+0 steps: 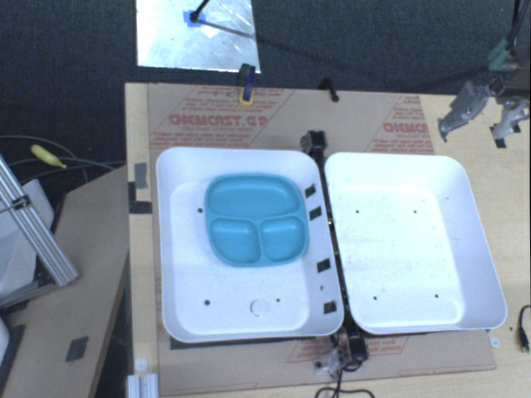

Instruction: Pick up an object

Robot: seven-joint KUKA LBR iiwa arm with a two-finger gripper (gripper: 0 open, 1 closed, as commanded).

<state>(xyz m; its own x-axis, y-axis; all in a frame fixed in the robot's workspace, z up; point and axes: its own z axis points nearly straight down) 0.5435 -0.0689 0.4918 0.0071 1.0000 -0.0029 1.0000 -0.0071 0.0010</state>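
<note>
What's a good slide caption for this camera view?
Blue divided plate lies in the left bin; the pincer hangs beyond the right bin.

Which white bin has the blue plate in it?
The left bin. It holds the blue divided plate; the right bin, nearer the gripper, doesn't.

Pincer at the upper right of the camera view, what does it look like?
The pincer is pale grey metal with two angular fingers, one on each side. A teal-green part sits above it, and thin dark cables run upward from there.
</note>
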